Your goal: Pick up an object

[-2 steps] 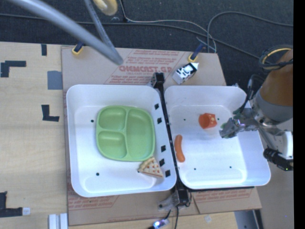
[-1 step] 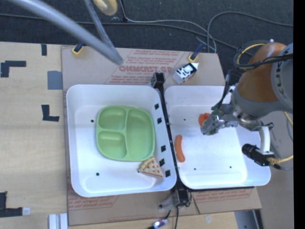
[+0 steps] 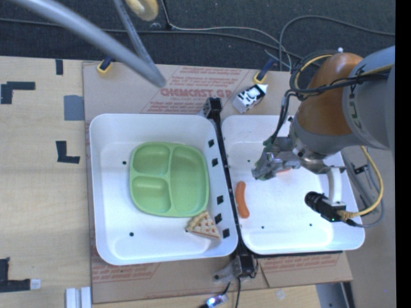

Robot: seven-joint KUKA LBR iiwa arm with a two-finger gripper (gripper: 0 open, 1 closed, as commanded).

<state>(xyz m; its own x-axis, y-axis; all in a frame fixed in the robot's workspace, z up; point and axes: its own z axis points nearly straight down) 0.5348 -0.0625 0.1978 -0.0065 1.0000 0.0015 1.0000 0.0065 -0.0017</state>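
Note:
An orange sausage [image 3: 241, 199] lies in the right bin [image 3: 292, 233], close to its left wall. A pizza slice [image 3: 204, 226] rests in the left bin [image 3: 109, 172], just below the green divided plate [image 3: 169, 178]. My gripper [image 3: 268, 167] hangs over the right bin, up and to the right of the sausage, apart from it. Something small and reddish shows at its tip, too small to identify.
Black clips [image 3: 221, 172] run down the divider between the two bins. A grey pole [image 3: 83, 27] crosses the upper left. Cables [image 3: 359, 204] and a black fitting [image 3: 324, 206] hang on the arm's lower right, over the right bin.

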